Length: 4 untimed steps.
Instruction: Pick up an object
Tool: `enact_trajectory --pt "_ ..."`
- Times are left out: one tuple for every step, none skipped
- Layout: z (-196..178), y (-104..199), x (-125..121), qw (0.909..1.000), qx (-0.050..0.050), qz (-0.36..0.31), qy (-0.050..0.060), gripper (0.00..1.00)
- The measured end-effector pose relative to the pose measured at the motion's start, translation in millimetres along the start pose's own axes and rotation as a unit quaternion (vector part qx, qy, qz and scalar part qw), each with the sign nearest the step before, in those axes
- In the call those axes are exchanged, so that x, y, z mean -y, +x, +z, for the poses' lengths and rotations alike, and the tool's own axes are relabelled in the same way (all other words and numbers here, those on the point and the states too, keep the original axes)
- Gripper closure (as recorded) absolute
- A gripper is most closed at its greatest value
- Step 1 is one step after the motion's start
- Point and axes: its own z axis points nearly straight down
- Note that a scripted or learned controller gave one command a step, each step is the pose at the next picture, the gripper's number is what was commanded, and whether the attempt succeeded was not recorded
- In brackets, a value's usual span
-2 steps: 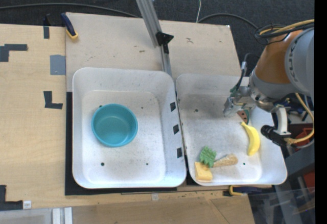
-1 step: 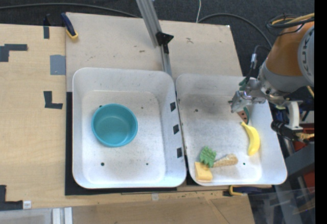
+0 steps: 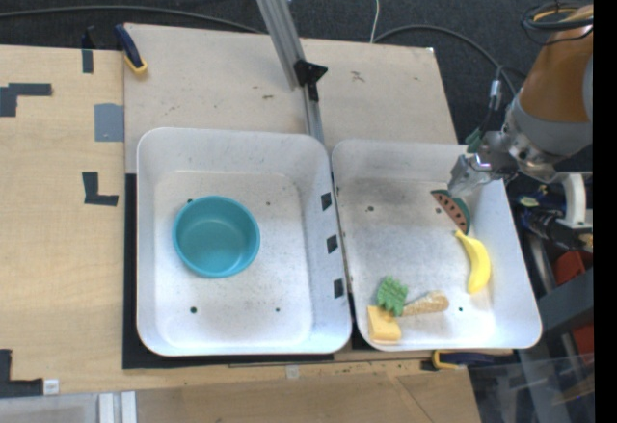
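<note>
Near edge, lower right of frame: yellow block [image 3: 384, 326] in the right bin's [image 3: 405, 171] front corner, touching a green leafy toy [image 3: 391, 295] just above it. A tan bread-like piece [image 3: 425, 304] lies beside them to the right. Further up, right side: banana [image 3: 474, 263], roughly upright along the bin's right wall. Just above it, a watermelon slice [image 3: 453, 209]. Gripper [image 3: 467, 172] sits directly over that slice at right-center; fingers too small and blurred, can't tell if released or clenched. Left bin [image 3: 231, 146], center-left: teal bowl [image 3: 216, 236] alone. Far edge, upper middle: slanted metal pole [image 3: 275, 7].
</note>
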Motion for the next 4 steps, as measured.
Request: enact_trajectory --pt "-9.0 60.6 3.9 1.0000 -0.002 -0.003 0.003 1.00" --pt "-2.0 118.9 6.2 1.0000 -0.002 -0.003 0.004 1.00" --pt "4.4 176.2 10.5 1.0000 -0.002 -0.003 0.004 1.00" --pt "0.8 218.5 22.6 1.0000 -0.001 -0.003 0.004 1.00"
